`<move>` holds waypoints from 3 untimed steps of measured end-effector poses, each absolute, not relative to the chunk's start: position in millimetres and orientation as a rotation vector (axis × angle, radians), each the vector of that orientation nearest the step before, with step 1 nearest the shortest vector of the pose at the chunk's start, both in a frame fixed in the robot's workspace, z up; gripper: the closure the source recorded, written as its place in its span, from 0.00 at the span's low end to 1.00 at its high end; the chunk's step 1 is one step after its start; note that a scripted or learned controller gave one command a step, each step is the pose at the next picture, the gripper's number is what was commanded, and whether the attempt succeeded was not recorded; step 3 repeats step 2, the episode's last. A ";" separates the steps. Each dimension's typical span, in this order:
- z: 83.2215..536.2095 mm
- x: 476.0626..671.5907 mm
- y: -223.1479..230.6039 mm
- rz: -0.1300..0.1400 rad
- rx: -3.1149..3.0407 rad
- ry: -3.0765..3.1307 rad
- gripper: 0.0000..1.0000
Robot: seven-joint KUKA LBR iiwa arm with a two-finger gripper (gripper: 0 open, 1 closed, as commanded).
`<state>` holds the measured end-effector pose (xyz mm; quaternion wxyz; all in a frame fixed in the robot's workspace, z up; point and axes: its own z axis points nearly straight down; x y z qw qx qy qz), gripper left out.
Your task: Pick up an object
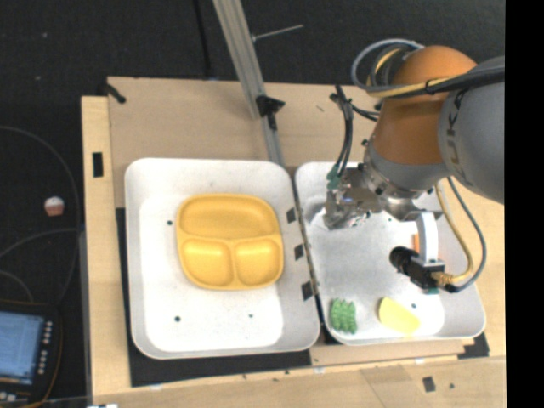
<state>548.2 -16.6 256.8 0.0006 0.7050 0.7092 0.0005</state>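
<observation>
In the right bin (374, 253) lie a green bumpy object (342, 314) near the front left corner and a yellow rounded piece (398, 315) beside it at the front. My gripper (340, 213) hangs over the back left part of that bin, well above and behind both objects. I see nothing between its fingers. A small orange thing (416, 241) peeks out by the arm's cable at the bin's right side, mostly hidden.
The left bin (153, 313) holds a yellow three-compartment plate (229, 240) in its middle. A metal pole (242, 53) slants up from between the bins at the back. The arm's orange-banded wrist (416, 117) and black cable connector (410, 264) overhang the right bin.
</observation>
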 end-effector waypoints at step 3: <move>246.6 574.2 81.5 0.003 2.213 2.230 1.00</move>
